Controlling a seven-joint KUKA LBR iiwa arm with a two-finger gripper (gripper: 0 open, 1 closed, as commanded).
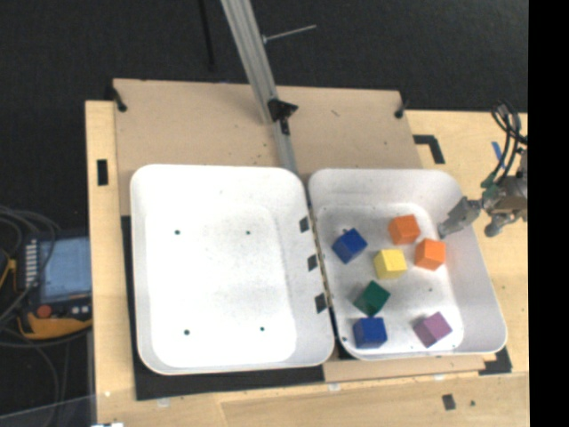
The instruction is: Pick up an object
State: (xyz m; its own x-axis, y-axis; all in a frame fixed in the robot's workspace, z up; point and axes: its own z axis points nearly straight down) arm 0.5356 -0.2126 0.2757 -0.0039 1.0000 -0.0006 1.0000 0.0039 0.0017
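Several small cubes lie in the right bin [471, 314]: a blue cube [349, 245], two orange cubes [404, 229] [430, 253], a yellow cube [389, 263], a green cube [372, 298], a second blue cube [370, 331] and a purple cube [433, 328]. My gripper [474, 220] hangs over the bin's upper right rim, just right of the orange cubes. It is open and nothing sits between its fingers. Its grey left finger [454, 216] points down toward the nearer orange cube without touching it.
The left bin [213, 181] sits beside the right one, joined by dark clips along the shared edge. A slanted metal rail [253, 56] rises from the bench behind the bins. Cables and a pendant lie off the bench at the left.
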